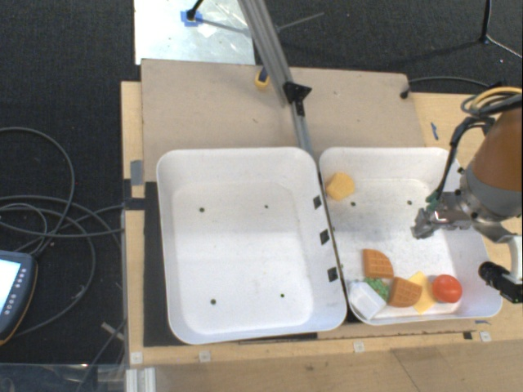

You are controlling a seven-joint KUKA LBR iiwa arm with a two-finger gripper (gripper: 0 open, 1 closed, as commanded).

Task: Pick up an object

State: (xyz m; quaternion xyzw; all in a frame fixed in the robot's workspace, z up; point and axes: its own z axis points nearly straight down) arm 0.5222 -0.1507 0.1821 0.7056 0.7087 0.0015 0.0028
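At my 9 o'clock: black cables (pixel 49 211) and a teach pendant (pixel 15 288); at 12, a grey pole (pixel 265 35).

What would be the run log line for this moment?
gripper: over right bin, holds nothing | red ball, waffle pieces: near front wall | yellow cube: back left

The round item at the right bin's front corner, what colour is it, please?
Red, seen in the camera view.
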